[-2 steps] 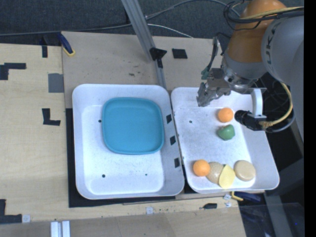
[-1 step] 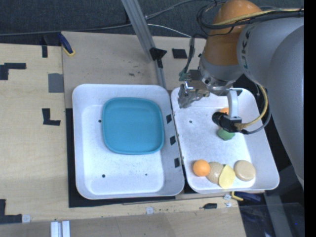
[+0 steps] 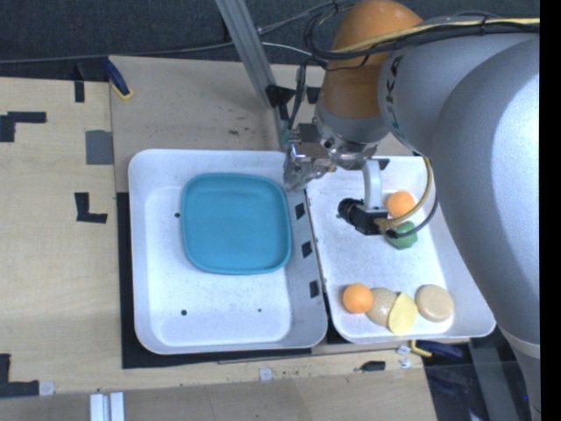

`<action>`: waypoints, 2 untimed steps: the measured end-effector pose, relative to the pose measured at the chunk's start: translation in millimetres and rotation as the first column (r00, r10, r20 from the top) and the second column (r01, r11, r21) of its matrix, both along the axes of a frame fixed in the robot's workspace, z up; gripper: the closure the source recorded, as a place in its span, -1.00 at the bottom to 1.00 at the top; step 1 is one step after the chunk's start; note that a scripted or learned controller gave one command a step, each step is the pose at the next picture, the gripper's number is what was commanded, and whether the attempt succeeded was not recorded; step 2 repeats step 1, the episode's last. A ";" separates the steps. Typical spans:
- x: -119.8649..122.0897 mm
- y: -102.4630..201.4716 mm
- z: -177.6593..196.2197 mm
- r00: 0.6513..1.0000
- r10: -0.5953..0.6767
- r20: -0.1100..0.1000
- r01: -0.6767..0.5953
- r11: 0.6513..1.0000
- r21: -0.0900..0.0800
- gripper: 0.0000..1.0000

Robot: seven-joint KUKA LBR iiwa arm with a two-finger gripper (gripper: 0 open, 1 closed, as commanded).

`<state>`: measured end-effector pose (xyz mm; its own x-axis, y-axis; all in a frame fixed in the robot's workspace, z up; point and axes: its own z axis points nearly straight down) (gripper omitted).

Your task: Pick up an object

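A square blue plate (image 3: 235, 224) lies flat in the left bin (image 3: 156, 261). In the right bin (image 3: 355, 257) an orange ball (image 3: 401, 203) sits just above a small green object (image 3: 405, 239). Along that bin's near edge lie another orange ball (image 3: 357, 298), a tan lump (image 3: 381, 304), a yellow piece (image 3: 402, 315) and a beige round piece (image 3: 434, 303). My gripper (image 3: 298, 170) hangs over the wall between the two bins, at the plate's far right corner. Nothing is seen held in it.
The grey arm covers the far right part of the right bin. A slanted grey metal bar (image 3: 250, 42) crosses behind the bins. The wooden bench (image 3: 53, 235) stretches to the left, marked with black tape.
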<state>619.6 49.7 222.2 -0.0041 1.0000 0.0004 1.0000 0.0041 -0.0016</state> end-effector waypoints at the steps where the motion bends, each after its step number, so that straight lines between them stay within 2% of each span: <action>1: 5.8 41.8 2.7 1.000 0.000 0.001 0.000 1.000 0.000 1.00; 2: 5.8 41.8 2.7 1.000 0.000 0.001 0.000 1.000 0.000 1.00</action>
